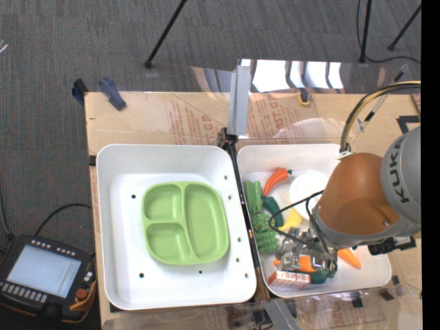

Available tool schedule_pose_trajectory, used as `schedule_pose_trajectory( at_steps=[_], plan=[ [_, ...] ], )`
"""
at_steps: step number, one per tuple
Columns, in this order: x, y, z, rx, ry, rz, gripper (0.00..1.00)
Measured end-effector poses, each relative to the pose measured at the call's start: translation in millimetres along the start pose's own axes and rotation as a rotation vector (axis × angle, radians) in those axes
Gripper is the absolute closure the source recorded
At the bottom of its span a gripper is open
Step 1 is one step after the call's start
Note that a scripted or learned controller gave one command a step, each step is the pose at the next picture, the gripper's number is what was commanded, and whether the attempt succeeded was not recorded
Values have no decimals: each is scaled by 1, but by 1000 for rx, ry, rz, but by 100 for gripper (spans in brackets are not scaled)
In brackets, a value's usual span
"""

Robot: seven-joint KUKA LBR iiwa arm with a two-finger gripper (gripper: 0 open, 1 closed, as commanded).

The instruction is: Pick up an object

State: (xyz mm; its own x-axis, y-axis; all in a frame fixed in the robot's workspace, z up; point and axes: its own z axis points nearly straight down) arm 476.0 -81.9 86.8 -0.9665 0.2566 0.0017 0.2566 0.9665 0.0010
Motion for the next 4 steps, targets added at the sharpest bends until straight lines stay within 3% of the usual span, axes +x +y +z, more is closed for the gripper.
schedule_pose_trajectory(
  at_steps=[1, 3, 4],
  plan=[
    [-5, -3, -15, 0, -1, 97, 100],
    [0, 2, -34, 0, -1, -86, 100],
    [2, 5, 0, 0, 1, -245, 100]
  ],
)
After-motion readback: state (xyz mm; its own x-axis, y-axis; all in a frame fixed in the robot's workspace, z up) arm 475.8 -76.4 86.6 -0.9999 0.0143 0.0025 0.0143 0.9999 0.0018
